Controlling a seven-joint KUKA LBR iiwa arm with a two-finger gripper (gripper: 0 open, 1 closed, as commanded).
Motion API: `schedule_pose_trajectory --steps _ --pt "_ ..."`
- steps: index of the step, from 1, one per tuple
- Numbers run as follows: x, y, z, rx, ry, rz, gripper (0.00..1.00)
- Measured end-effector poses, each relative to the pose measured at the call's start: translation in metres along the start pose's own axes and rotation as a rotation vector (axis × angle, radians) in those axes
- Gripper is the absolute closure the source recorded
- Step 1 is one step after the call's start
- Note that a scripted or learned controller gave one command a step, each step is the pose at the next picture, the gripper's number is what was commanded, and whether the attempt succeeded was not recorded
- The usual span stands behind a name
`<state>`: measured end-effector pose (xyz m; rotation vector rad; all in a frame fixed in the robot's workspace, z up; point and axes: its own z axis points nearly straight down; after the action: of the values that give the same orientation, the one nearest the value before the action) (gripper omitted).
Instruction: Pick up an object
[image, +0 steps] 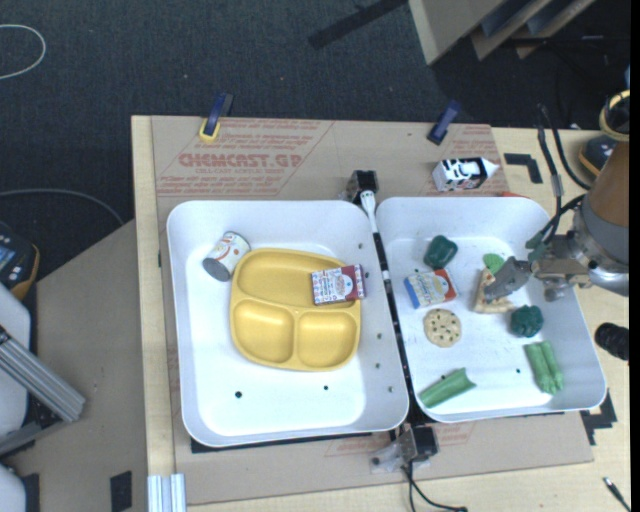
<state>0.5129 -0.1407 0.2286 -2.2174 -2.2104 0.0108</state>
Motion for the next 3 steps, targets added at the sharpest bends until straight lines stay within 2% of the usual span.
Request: schedule_pose_trajectory --steps 1,2,3 --pt "0.0 0.002 -0.006 -0.012 -0.002 -0.003 0.0" --pt "-0.006 -0.005 0.051 -0.004 0.0 -0.002 0.0" --pt "-0.001 -0.007 0.095 -0.005 0.0 -0.003 0.0"
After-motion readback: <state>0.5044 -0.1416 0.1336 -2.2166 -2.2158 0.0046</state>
